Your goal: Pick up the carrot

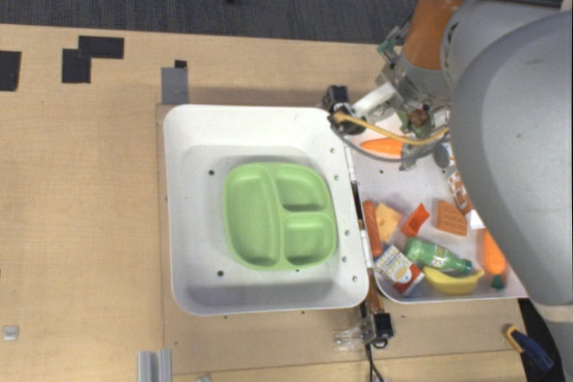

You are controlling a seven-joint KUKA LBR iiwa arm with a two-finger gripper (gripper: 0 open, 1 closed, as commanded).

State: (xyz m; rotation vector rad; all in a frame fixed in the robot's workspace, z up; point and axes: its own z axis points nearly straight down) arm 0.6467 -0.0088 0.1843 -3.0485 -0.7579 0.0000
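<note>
An orange carrot (380,148) lies level at the far left corner of the right bin (394,292), pointing left. Its right end runs under my gripper (419,143), which hangs over it at the end of the grey arm with the orange band. Cables and the wrist body hide where carrot and gripper meet, so I cannot tell whether it is held. A second orange carrot-like piece (492,253) lies at the bin's right side, partly under the arm.
The left bin (179,192) holds a green divided plate (277,215). In the right bin's near half lie a banana (452,282), a green bottle (439,255), a brown cracker (450,217), a cheese wedge (387,217) and a small box (398,268).
</note>
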